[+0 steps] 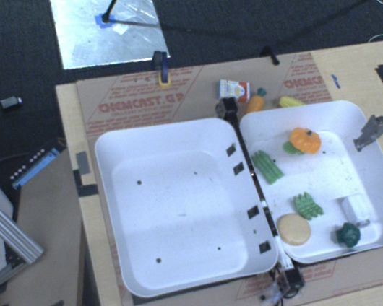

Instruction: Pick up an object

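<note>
End effector (pixel 373 131) sits at the right bin's (pixel 382 173) right rim; its state cannot be told, and nothing is visibly held. Candidate objects lie in that bin: orange pepper (pixel 305 140), green ridged piece (pixel 268 167), tan round (pixel 294 229), dark green item (pixel 348 234). Judgement: pick not yet made; approach, grasp and lift remain.

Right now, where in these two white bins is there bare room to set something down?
The left white bin has a bare floor wall to wall. The right white bin is crowded: orange pumpkin-shaped toy, long green ridged piece, beige round disc, dark green lump. A bare strip borders its right wall.
</note>
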Controlling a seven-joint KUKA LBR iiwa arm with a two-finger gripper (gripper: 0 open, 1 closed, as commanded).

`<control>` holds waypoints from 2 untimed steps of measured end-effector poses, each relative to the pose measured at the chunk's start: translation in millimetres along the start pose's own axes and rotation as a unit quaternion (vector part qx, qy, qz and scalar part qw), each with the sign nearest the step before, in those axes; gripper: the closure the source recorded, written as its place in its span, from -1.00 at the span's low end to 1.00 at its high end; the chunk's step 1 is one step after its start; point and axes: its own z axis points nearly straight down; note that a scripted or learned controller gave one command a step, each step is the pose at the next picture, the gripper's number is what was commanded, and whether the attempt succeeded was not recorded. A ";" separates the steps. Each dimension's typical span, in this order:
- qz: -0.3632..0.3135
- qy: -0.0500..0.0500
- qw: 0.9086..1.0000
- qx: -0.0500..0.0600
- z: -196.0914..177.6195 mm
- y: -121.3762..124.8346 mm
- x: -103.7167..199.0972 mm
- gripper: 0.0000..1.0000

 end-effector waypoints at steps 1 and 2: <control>-0.004 0.002 1.000 0.002 97.0 71.4 56.5 -1.00; 0.001 0.001 1.000 0.003 203.7 72.6 31.0 -1.00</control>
